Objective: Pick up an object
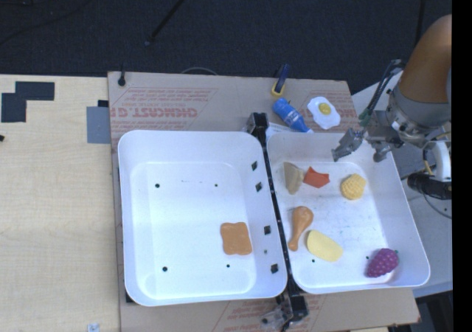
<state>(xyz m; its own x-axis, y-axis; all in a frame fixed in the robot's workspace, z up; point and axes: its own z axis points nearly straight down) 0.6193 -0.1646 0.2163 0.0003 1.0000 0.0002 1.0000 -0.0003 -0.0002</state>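
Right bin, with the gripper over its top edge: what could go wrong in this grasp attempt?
1. The gripper sits near the right bin rim, so descending here could strike the wall.
2. The red piece touches the beige wedge; a grasp may nudge both.
3. The corn looks rounded and may slip out.

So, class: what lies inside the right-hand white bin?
Inside the right bin lie six toy foods: a beige wedge, a red piece, yellow corn, a drumstick, a pale yellow piece and purple grapes. Nothing looks covered.
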